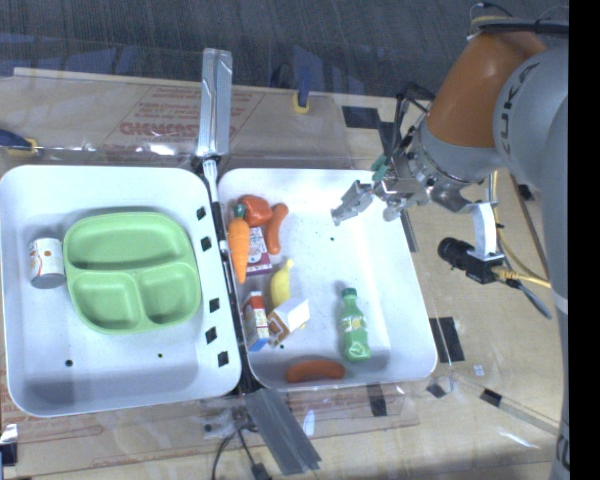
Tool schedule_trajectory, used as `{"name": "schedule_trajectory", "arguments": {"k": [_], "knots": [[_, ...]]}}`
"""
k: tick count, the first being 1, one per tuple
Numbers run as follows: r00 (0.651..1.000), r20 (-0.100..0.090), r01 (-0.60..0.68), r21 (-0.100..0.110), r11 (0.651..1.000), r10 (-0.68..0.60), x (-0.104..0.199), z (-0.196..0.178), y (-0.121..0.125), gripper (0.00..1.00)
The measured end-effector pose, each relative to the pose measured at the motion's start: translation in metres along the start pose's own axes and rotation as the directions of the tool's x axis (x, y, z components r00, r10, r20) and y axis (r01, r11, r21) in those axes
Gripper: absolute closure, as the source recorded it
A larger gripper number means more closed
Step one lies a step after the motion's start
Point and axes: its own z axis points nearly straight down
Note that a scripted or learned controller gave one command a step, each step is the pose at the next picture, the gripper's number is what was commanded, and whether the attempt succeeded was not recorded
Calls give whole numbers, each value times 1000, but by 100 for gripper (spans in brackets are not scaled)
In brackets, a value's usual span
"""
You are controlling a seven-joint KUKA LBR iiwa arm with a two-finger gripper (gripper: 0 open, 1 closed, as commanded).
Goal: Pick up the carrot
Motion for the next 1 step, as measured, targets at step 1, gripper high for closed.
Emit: {"name": "schedule_trajectory", "arguments": {"k": [1], "knots": [[1000, 0, 4, 0, 1000, -4, 61, 32, 0, 0]]}}
